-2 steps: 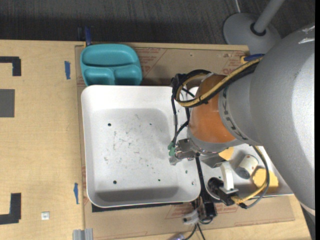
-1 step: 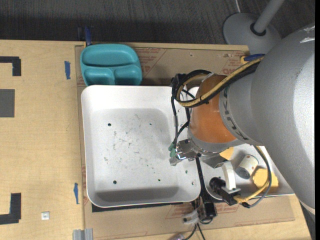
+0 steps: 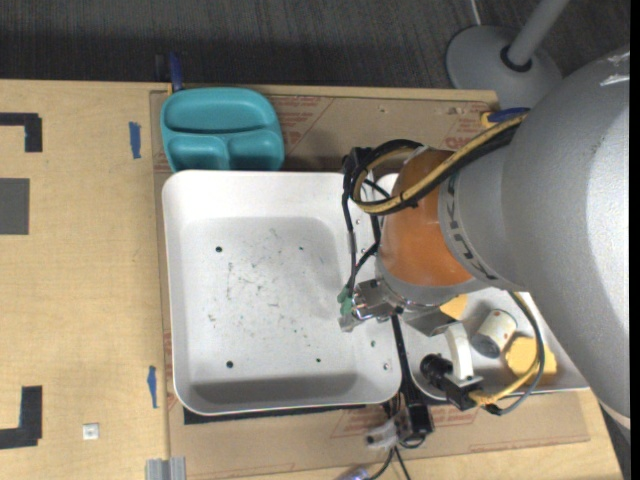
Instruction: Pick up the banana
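One grey arm [image 3: 560,218] leans over the right bin [image 3: 530,313], its hand hidden, grip unknowable.

We read no clear text, faint reddish print on the cardboard [image 3: 400,103] at upper middle, illegible.

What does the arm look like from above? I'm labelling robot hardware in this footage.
The arm is a bulky, rounded grey body with a glossy orange band above the wrist. Black and yellow cables loop beside that band, and another black cable runs down past the wrist. Small metal and white fittings sit below the band.
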You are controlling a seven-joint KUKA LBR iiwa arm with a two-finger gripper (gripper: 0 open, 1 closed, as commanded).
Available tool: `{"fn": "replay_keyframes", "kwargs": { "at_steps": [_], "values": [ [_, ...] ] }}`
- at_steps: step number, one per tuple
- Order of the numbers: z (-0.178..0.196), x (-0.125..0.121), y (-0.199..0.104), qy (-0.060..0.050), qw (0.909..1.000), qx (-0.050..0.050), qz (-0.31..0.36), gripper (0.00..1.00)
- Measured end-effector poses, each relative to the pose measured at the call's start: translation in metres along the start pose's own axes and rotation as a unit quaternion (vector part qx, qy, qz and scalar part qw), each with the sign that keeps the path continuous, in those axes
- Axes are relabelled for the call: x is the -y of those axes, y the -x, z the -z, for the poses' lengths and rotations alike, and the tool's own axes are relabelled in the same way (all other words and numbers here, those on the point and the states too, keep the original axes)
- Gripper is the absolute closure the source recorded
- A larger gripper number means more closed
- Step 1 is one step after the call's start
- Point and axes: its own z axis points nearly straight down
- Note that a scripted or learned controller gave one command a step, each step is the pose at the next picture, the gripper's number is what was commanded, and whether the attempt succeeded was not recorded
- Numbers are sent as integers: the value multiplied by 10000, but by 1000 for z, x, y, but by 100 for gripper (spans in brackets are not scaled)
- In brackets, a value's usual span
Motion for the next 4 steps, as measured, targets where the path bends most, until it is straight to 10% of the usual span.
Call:
{"fn": "replay_keyframes", "kwargs": {
  "at_steps": [4],
  "values": [
    [0, 1, 1, -3, 9998, -2, 178, 100]
  ]
}}
